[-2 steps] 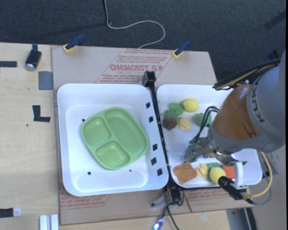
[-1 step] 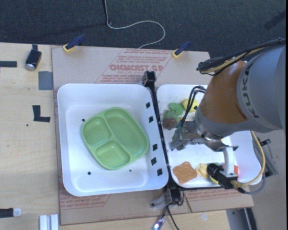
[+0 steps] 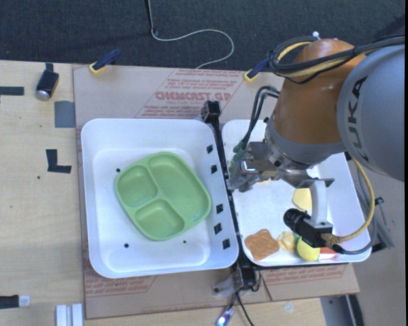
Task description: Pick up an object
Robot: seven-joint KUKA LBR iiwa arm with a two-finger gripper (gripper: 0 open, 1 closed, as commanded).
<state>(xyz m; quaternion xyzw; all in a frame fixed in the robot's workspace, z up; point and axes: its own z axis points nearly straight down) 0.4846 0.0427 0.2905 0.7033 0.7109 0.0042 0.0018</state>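
Your gripper (image 3: 247, 174) sits low over the right bin (image 3: 268, 212), at about 9 o'clock in that bin and close to the wall it shares with the left bin (image 3: 95, 182). The arm (image 3: 313, 100) covers it from above, so you cannot tell whether the pincer is wide, narrow or closed on anything. Nothing can be seen held in it.

The things you could pick lie toward the bin's near edge, around 6 o'clock, apart from the gripper. A flat brown piece (image 3: 262, 244) lies at roughly 7 o'clock. Just beside it, on its 3 o'clock side, is a small pale yellow lump (image 3: 287, 240), and beyond that a yellow-green thing with a red end (image 3: 309, 251), partly covered by robot hardware. Another yellow piece (image 3: 302, 198) shows near the middle of the bin, cut off by the bracket beside it, and its shape is hard to read. The arm hides the bin's 12 o'clock half.

In the left bin a green divided plate (image 3: 163, 194) lies flat at the centre, in plain view.
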